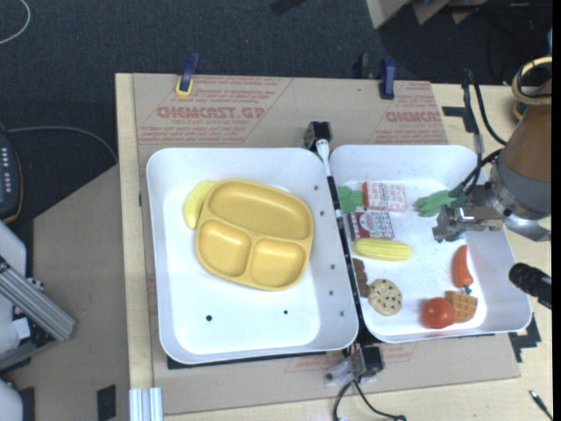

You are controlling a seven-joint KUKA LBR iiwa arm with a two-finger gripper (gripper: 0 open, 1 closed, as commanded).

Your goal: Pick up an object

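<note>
The hand (449, 224) hangs low in the right bin (412, 158), beside a green toy leaf (432, 203); whether it is clenched, I cannot tell. A corn cob (383, 251) lies left of it.

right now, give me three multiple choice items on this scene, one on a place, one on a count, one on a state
1. Which bin holds the yellow divided plate?
A. left bin
B. right bin
C. neither

2. How many compartments does the plate have?
A. two
B. three
C. five

3. How does the plate sit?
A. face up
B. flipped over
C. on its edge

Key: 1 A, it lies in the left bin, away from the toy food; 2 B, one long well above two smaller ones; 3 A, its hollows face the camera.

The end effector hangs over the right bin.
</note>
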